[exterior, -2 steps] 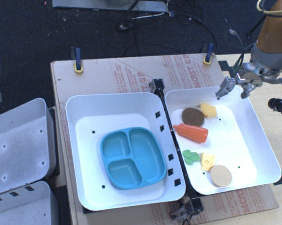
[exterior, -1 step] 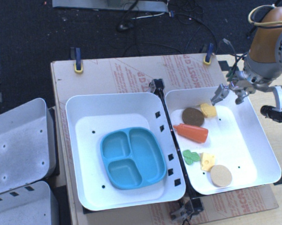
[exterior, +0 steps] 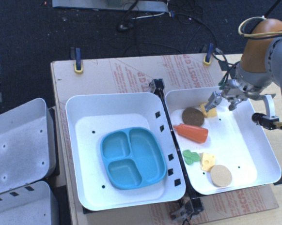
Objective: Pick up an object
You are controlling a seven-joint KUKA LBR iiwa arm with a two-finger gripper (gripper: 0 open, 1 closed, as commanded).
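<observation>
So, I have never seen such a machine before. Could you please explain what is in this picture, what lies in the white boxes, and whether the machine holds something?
The camera looks down at a slant on a bench with two shallow white bins. The grey arm with an orange band is a robot reaching in from the right; its gripper is the part meant to grasp things. The left bin holds a blue divided plate. The right bin holds toy food: a brown disc, an orange carrot, a green piece, a yellow piece and a tan disc. The gripper is above the far end of the right bin, beside a small yellow item. I cannot tell whether it holds anything.
</observation>
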